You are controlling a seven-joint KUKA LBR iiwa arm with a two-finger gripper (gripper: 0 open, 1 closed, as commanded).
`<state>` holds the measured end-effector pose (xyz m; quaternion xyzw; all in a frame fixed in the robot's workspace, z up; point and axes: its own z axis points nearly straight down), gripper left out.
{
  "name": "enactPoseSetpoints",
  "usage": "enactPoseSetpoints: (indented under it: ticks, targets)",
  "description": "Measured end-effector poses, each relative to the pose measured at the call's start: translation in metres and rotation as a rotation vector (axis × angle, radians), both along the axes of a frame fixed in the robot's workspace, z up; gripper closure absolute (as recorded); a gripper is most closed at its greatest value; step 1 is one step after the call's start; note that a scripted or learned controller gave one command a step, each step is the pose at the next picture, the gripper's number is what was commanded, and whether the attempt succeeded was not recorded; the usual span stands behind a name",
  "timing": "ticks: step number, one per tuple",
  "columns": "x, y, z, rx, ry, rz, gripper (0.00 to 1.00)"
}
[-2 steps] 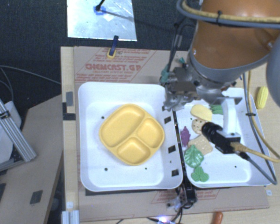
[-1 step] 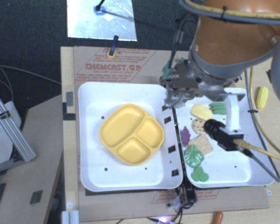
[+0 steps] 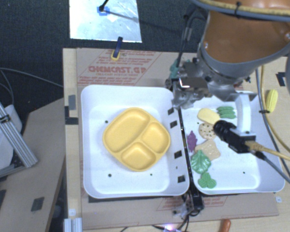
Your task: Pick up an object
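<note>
A shiny silver sheet (image 3: 106, 14) lies beyond a printed cardboard sheet (image 3: 120, 66) on the worktop, while grey aluminium framing (image 3: 7, 129) stands at left.

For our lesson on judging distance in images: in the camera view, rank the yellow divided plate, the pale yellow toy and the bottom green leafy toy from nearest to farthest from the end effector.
End effector sits at the bins' divider, top.
1. Pale yellow toy, right bin, upper part.
2. Yellow divided plate, left bin, centre.
3. Bottom green leafy toy, right bin, near front edge.
</note>
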<state>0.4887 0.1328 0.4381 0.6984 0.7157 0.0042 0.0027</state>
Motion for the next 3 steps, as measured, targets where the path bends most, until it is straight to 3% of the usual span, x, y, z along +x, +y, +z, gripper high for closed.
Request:
enactPoseSetpoints:
  ticks: [1, 2, 3]
  targets:
    - [0.001, 0.0, 0.011, 0.0, -0.002, 0.006, 1.0]
    - [-0.003, 0.052, -0.086, -0.004, 0.016, -0.016, 1.0]
    - [-0.004, 0.021, -0.234, -0.007, 0.023, -0.027, 1.0]
